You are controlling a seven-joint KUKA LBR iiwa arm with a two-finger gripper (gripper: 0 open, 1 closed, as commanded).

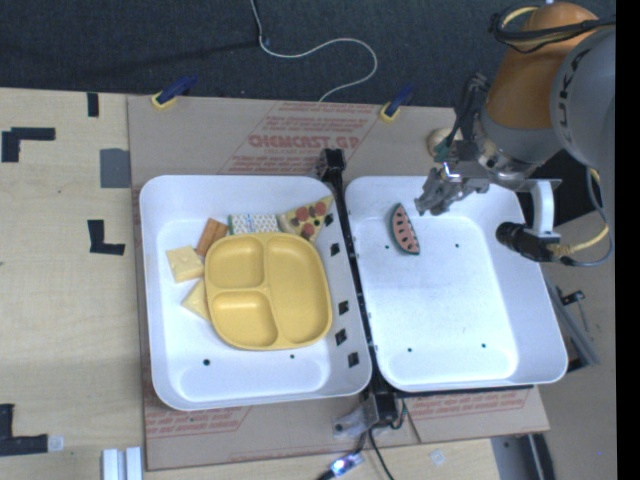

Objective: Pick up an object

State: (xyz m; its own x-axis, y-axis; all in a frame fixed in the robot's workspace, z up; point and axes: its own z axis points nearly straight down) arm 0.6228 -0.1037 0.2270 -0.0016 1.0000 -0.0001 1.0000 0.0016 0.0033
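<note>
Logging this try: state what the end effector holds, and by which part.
Nothing: the end effector hangs apart from the watermelon slice in the right bin.

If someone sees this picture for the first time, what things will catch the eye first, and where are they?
The big yellow plastic plate with three compartments fills the middle of the left white bin, with small toy food pieces along its upper and left sides. A red watermelon-slice toy lies alone in the right white bin, near its upper left. The grey arm's tool hangs just right of the slice.

Watermelon slice (404, 230) flat in right bin (500, 358)
</note>
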